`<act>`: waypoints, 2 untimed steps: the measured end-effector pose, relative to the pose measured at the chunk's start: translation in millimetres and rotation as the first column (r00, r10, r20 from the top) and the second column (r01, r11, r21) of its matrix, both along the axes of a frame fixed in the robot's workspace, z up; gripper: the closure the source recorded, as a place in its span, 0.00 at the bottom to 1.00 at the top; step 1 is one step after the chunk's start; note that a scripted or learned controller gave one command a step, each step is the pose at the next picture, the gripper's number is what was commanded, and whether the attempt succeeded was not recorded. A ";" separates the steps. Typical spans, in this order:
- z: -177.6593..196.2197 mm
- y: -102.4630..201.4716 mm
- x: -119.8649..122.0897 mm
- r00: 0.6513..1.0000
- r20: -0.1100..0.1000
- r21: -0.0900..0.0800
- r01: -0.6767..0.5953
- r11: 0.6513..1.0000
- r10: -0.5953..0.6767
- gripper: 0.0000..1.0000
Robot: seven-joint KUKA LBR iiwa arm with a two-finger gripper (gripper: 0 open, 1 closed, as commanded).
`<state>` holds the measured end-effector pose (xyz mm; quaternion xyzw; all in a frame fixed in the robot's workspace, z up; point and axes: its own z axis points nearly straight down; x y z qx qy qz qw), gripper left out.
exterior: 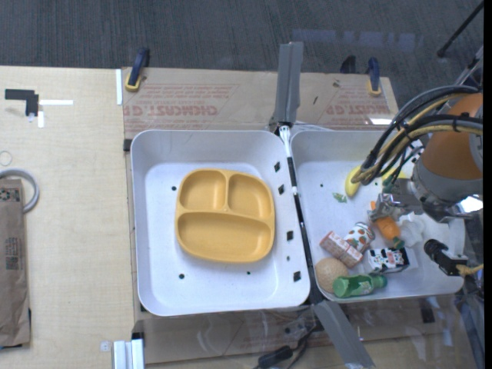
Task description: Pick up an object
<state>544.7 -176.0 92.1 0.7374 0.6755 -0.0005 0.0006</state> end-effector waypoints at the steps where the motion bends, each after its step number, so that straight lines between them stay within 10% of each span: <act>1: 37.4 -8.7 29.1 0.999 -0.001 -0.001 0.039 0.999 -0.039 1.00; 2: 122.9 44.3 4.2 1.000 -0.002 0.000 0.011 1.000 -0.011 1.00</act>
